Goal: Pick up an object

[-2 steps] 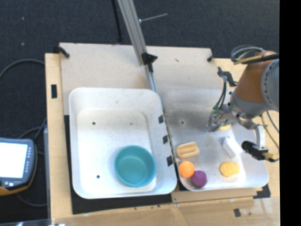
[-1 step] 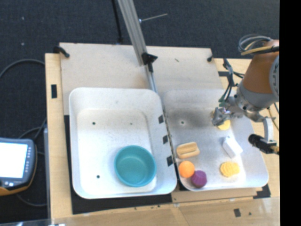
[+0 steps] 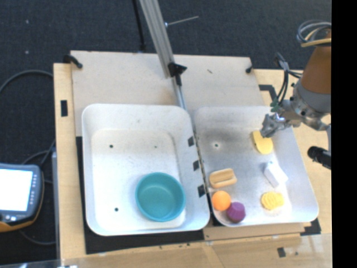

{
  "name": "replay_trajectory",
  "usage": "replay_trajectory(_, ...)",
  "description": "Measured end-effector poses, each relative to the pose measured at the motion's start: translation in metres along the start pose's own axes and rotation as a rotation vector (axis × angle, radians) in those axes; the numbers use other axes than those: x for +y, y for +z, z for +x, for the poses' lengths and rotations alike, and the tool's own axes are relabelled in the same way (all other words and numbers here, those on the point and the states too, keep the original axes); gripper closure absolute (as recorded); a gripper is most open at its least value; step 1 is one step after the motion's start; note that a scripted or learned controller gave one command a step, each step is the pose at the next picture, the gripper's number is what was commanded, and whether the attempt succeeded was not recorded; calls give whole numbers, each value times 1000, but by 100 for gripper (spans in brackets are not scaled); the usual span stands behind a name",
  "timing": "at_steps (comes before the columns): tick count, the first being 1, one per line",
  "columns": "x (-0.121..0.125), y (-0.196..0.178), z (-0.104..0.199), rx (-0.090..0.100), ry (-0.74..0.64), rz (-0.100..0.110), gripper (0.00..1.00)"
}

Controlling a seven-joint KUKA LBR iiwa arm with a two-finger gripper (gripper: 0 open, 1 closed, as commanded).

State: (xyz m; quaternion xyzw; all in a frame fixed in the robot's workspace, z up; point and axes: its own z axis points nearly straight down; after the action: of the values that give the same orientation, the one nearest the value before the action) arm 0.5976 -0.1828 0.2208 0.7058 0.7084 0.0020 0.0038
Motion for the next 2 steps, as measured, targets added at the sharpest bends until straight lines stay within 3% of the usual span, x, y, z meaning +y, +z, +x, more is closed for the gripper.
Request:
replay_trajectory(1, 1, -54, -2, 0, 0, 2, 100)
replay_trajectory(2, -16, -43, 46, 2, -1, 8, 100)
